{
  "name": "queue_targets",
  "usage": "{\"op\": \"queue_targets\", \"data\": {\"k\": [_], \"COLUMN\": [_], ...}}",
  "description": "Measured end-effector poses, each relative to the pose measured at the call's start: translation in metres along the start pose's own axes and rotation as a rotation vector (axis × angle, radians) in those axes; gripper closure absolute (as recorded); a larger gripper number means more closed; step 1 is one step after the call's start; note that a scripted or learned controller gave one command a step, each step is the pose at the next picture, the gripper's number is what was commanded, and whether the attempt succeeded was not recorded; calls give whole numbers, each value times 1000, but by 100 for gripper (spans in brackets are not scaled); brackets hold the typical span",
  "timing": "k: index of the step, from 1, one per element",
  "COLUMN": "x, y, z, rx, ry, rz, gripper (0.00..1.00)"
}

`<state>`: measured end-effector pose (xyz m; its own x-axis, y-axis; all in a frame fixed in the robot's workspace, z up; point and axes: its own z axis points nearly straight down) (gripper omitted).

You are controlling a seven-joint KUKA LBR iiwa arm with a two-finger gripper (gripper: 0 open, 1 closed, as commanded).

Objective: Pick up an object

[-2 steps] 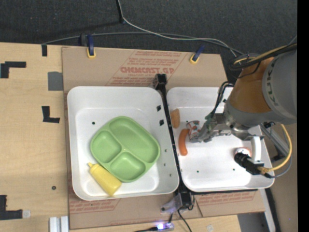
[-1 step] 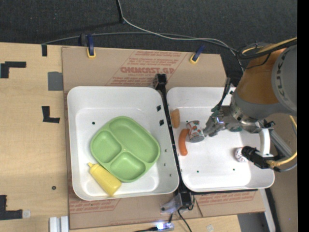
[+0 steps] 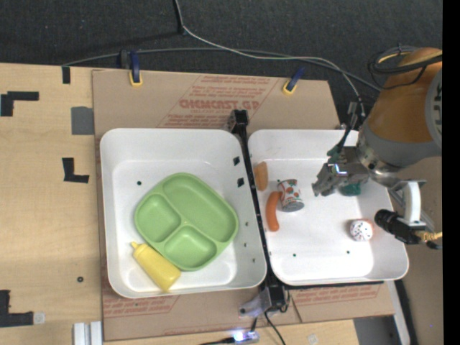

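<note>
Two shallow white plastic bins are sitting side by side on a sheet of brown printed cardboard that is lying on the pale wooden bench. The left bin is holding a light green moulded tray with three compartments, which is lying across its middle, and a yellow plastic squeeze bottle, which is lying tilted near its front left corner, touching the tray's front left edge. The right bin is carrying several small things: a short orange cylinder is lying close to its left wall, an orange carrot-shaped piece is lying just in front of it, and a small white cup with red and green print is lying on its side just beside the carrot piece. A white ball with reddish spots is resting near the bin's right wall, toward the front. A small teal object is lying near the right wall, partly hidden under the arm. The grey gripper is hanging over the right half of that bin, between the printed cup and the teal object; how its jaws are standing cannot be told, and nothing is showing between them. The cup is lying near the gripper on the side toward the left wall, apart from it.
</note>
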<state>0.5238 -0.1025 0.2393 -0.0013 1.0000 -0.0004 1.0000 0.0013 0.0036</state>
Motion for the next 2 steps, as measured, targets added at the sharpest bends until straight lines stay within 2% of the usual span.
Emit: {"op": "queue_targets", "data": {"k": [1,2], "x": [0,46], "y": [1,-2], "z": [-29,-11], "rx": [2,6], "ry": [0,1], "rz": [0,-4], "gripper": [100,100]}}
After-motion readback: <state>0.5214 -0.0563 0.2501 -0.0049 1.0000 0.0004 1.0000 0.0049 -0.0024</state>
